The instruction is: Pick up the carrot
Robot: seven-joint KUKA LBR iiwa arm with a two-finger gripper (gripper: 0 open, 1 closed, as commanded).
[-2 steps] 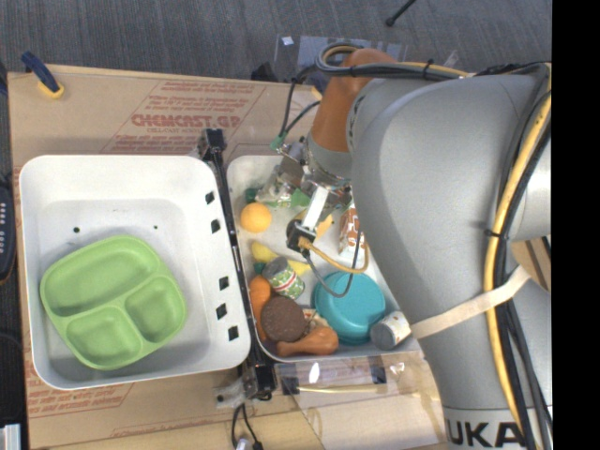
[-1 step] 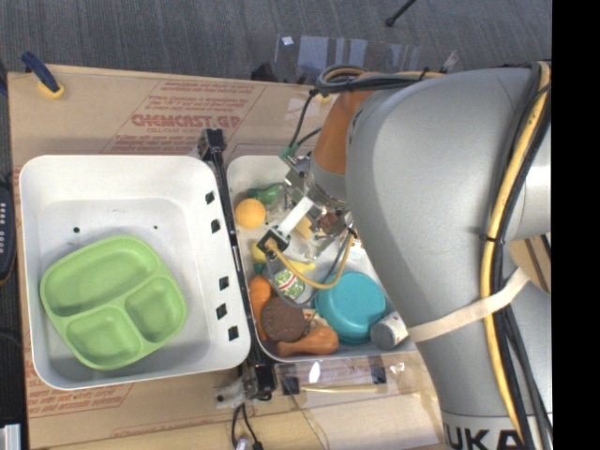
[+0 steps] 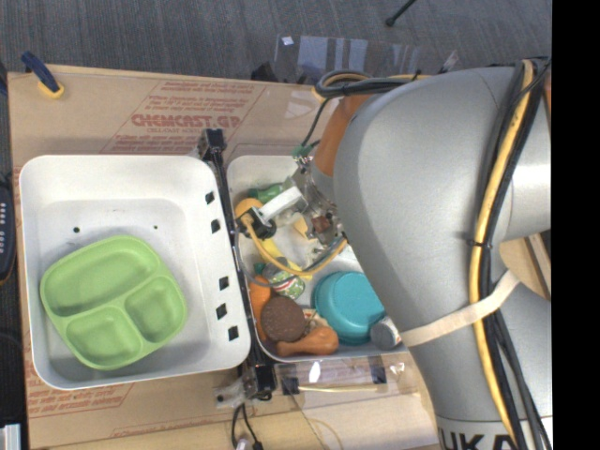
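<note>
Two shallow white bins sit side by side on the cardboard-covered surface (image 3: 141, 120). The left bin (image 3: 56, 181) carries one green divided plate (image 3: 112, 300) with three compartments. The right bin (image 3: 246, 169) is the crowded one, and the grey arm (image 3: 422, 242) covers much of it.

Taking the round teal bowl (image 3: 347, 305) as the landmark: one carrot (image 3: 259, 298) lies to its left, against the right bin's left wall, its orange body partly hidden by a dark brown round item (image 3: 283, 319) that sits just below and beside it. One orange-brown piece (image 3: 309, 341) lies below the bowl's left edge, touching the brown round item. One yellow curved item (image 3: 267, 244) lies above and left of the bowl, and one green item (image 3: 270, 193) lies farther up.

The end effector (image 3: 309, 209) hangs above the bowl, over the yellow and green items and well apart from the carrot. Whether it is parted or closed cannot be told from this angle.
</note>
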